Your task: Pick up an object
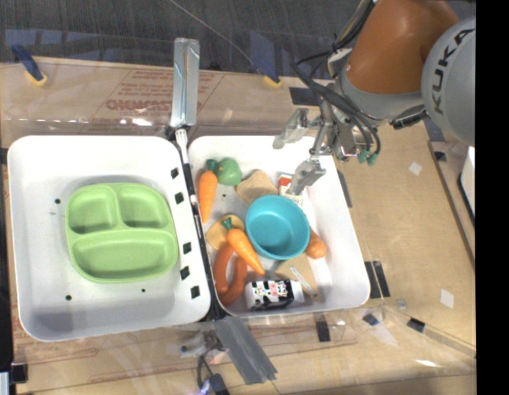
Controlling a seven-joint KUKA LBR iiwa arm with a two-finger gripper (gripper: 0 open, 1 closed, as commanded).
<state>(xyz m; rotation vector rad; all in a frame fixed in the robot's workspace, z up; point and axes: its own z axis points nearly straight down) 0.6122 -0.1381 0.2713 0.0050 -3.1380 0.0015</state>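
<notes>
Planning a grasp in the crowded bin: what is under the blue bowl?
The blue bowl rests on a pile: a carrot at its left edge, an orange piece at its right, a tan piece behind. Whatever lies directly beneath is covered.

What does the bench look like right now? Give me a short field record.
left bin: holds a green divided plate
right bin: blue bowl, two carrots, green toy vegetable, black-and-white carton, other toy food
gripper: over the right bin's far right part, above the bowl's far rim
held: nothing seen in the gripper
</notes>
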